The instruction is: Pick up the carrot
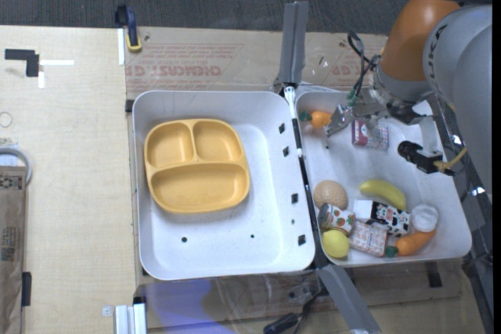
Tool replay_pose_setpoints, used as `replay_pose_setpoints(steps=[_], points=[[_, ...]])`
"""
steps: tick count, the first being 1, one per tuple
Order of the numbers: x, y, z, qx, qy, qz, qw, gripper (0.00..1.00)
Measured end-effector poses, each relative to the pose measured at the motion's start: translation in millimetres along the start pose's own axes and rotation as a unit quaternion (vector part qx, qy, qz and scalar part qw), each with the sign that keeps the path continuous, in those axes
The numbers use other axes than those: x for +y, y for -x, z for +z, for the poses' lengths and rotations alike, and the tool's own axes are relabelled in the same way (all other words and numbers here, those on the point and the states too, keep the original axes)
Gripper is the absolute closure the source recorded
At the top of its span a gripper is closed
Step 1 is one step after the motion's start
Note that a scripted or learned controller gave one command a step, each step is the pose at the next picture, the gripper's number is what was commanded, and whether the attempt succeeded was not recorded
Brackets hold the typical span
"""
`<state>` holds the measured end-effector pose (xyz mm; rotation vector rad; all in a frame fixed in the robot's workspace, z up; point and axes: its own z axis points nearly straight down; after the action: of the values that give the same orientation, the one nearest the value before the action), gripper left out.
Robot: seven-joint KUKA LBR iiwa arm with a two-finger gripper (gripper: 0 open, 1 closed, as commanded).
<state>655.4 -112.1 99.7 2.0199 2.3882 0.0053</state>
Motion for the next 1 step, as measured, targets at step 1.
replay_pose_setpoints(steps=[1], points=[[13.6,-50.2,-92.7,0.004,-0.005,-0.075,0.9972,0.00]])
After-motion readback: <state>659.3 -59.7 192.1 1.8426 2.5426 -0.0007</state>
